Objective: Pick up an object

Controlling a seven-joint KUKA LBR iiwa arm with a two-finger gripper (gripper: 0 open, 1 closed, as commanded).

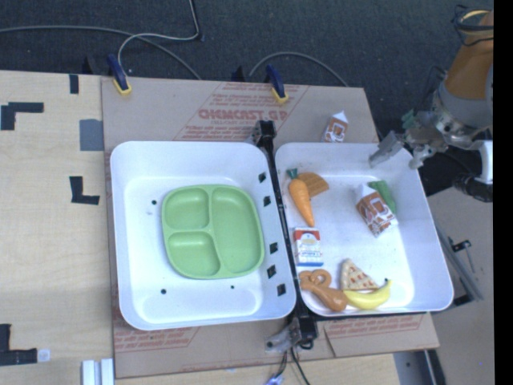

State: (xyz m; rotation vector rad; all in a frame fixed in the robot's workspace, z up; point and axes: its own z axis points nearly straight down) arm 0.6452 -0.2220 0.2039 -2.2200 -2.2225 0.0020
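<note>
Reach is the question at this moment: the claw point(398, 144) hangs at the far right corner of the right white plastic bin point(437, 251), at the end of the grey arm with its orange band point(469, 66), and everything it might pick lies to its left and nearer the camera. Its two fingers appear spread apart with nothing between them, so it reads as released and empty.

Closest to it is the small brown-and-white carton with a green end point(376, 210), lying on the bin floor a short way near and left of the claw, its long axis slanting from far right to near left. Further left, beside the divider, an orange plastic carrot point(301, 200) lies with its long axis running far to near, touching a tan bread-like piece point(316, 184). A small red-and-white box point(308, 245) sits just near of the carrot; its print is too small to read. Along the near wall are a brown pretzel-shaped toy point(319, 285), a waffle-like wedge point(357, 277) and a yellow banana point(370, 296), close together.

The left white bin point(132, 239) holds a green divided plate point(213, 231). Another small carton point(337, 127) stands on the cardboard sheet point(192, 107) outside the bins, where red lettering seems to read "CHEMCAST", though faintly.

My judgement: the slanted carton is the likeliest target, needing a short move near-left and a descent across its narrow side.
</note>
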